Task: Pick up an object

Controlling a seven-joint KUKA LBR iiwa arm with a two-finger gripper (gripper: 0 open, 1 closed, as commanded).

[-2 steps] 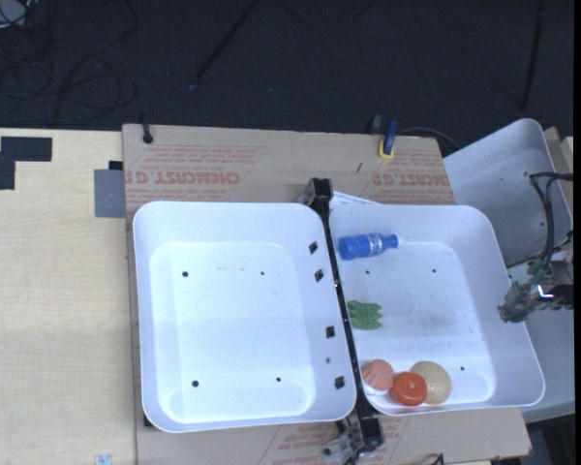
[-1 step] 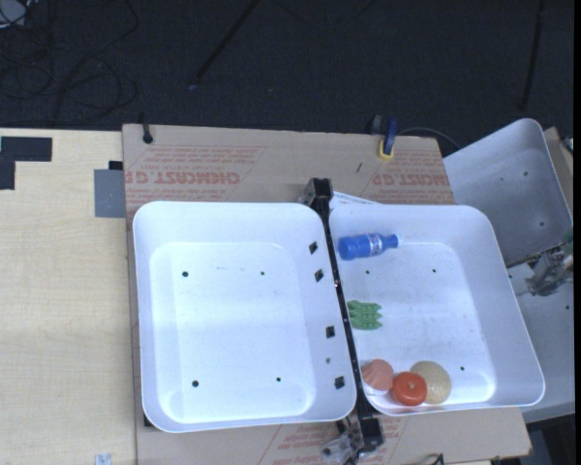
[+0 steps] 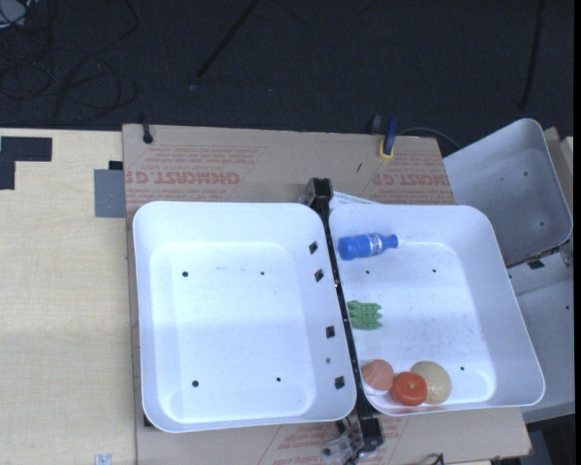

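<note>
The right bin (image 3: 484, 260) holds a blue bottle (image 3: 367, 246) lying on its side near the bin's far left corner. A small green object (image 3: 364, 315) lies by the bin's left wall at mid-length. At the near left corner a pink round piece (image 3: 377, 374), a red round piece (image 3: 409, 388) and a tan round piece (image 3: 433, 381) sit close together.
The left bin (image 3: 155, 260) stands beside the right one, with a black divider strip (image 3: 331, 289) between them. Both rest on brown cardboard (image 3: 252, 163). A grey metal plate (image 3: 508, 187) leans at the far right.
</note>
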